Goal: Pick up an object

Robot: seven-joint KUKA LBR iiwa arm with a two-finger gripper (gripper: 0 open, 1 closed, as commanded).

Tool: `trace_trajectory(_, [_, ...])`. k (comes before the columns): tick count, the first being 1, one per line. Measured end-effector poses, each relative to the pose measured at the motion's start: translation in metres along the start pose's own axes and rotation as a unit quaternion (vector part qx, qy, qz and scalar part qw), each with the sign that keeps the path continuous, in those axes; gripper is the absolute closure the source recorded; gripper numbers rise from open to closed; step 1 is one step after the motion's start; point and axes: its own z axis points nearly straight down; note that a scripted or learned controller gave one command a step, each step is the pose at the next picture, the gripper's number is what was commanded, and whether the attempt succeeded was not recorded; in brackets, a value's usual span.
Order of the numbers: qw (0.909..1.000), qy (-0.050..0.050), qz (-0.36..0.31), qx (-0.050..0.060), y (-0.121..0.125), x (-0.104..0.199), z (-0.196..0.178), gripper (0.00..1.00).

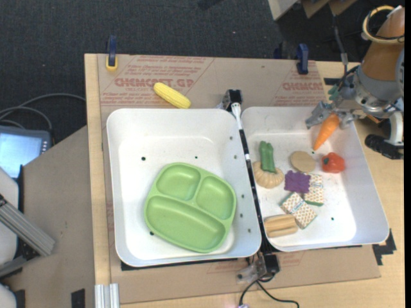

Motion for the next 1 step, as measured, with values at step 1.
trace_trajectory(1, [0.9999,0.012,-0.001,0.009,0.0001,-0.0023,0.0434,0.00])
